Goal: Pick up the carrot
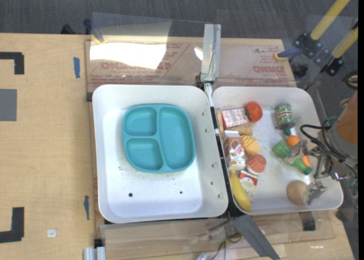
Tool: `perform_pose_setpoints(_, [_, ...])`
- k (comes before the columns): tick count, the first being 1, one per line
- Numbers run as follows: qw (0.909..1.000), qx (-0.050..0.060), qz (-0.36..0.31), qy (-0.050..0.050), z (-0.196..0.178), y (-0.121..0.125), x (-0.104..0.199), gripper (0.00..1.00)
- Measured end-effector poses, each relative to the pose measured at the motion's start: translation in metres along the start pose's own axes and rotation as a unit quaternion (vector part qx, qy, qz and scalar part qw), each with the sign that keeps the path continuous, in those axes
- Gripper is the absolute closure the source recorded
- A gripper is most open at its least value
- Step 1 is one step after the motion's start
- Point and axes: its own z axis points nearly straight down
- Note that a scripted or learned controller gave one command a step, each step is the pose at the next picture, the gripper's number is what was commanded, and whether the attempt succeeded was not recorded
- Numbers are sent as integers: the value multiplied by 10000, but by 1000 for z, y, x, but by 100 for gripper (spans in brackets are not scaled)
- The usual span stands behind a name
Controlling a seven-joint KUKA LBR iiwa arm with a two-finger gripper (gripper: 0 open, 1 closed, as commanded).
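The carrot [292,141] is a small orange piece with a green leafy end, lying in the right part of the right bin [267,95], below a green can [284,115]. My gripper [316,180] hangs low over the bin's right front corner, right of and nearer than the carrot. It sits close to a brown egg-shaped thing [296,192]. A second green and orange piece [303,164] lies between the carrot and the gripper. I see nothing held in the gripper.
The left bin [108,156] holds a teal divided plate [158,137]. In the right bin lie a tomato [253,111], a red-and-white carton [234,118], a banana [242,193], an orange round thing [257,164] and small packets [236,153].
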Motion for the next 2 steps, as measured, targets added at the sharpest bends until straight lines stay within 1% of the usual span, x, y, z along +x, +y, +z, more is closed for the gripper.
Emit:
perform_pose_setpoints(1, [9996, 26, 287, -76, 23, 39, -4, 0])
perform_pose_setpoints(2, [9991, 31, -419, -91, 23, 48, -69, 0])
